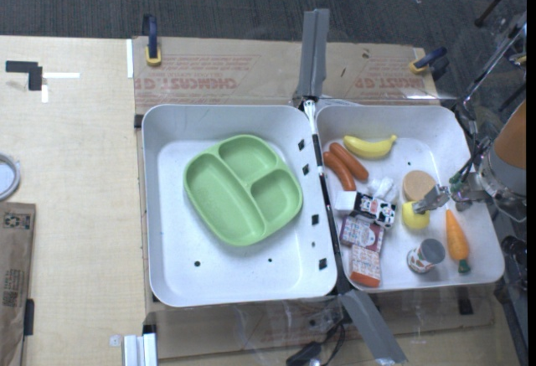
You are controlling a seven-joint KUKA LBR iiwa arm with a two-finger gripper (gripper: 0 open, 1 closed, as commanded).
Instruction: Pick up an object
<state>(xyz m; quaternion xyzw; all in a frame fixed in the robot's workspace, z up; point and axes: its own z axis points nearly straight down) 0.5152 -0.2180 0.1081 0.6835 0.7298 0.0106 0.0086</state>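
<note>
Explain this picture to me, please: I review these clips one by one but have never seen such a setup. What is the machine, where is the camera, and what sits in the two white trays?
One camera fixed above a bench looks down at a slant. The machine is a robot arm reaching in from the right; its pincer sits low over the right bin, close to a yellow lemon-like toy. I cannot tell whether it grips anything. The left bin holds a green divided plate. The right bin holds toy food: a banana, two sausages, a carrot, a tan round piece, a small can and some small packets.
</note>
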